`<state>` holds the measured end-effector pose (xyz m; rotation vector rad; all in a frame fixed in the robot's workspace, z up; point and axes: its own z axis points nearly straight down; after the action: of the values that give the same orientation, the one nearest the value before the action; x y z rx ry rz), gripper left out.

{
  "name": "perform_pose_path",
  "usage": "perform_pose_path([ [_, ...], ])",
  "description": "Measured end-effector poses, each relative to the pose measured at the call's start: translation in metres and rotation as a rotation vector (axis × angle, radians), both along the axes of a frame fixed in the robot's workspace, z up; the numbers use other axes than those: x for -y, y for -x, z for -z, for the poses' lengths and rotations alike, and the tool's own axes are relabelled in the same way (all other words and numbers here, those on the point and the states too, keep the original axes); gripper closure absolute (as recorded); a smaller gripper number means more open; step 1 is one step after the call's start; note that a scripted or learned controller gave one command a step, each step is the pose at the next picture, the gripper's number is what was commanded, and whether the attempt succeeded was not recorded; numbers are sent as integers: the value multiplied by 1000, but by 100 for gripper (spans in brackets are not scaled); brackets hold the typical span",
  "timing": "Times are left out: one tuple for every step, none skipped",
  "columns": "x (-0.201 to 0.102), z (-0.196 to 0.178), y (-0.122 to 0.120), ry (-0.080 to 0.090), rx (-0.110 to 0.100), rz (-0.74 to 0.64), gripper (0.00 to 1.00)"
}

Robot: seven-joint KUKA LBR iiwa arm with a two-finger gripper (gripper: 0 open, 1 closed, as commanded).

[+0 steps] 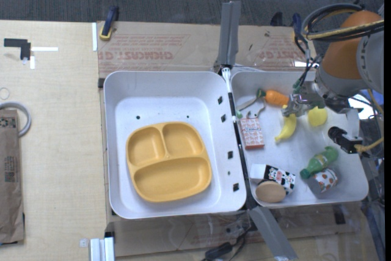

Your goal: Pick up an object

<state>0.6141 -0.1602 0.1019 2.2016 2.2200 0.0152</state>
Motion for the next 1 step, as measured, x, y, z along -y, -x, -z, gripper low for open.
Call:
perform_pose_path([
  [-42, -123, 54, -2, -18, 3, 100],
])
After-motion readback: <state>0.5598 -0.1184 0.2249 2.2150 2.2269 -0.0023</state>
